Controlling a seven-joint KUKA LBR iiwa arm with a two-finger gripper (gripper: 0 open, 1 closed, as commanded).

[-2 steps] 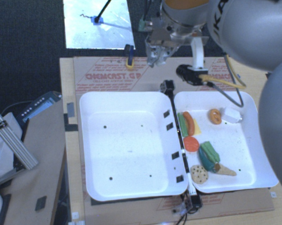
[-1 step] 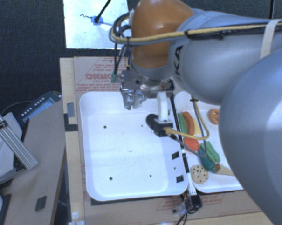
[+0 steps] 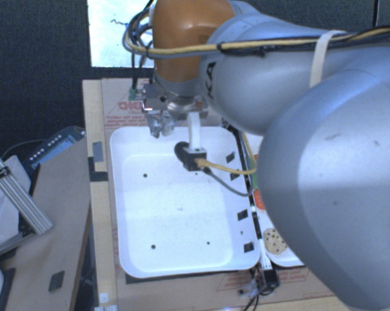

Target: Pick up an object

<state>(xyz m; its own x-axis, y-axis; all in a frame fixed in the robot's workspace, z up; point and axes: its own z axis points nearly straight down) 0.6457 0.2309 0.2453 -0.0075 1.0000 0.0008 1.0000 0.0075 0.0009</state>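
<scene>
While the grey arm (image 3: 311,146) reaches in from the right, it covers much of the bench (image 3: 100,207).
Left bin (image 3: 178,210): bare white floor beneath the pincer.
Right bin (image 3: 287,262): mostly hidden under the arm.
Pincer (image 3: 178,130): hangs over the left bin's far edge; apart or together, cannot tell; nothing seen in it.
Likely target: round speckled disc (image 3: 274,240) in the right bin, nearer the camera and rightward of the pincer; no long axis.
</scene>
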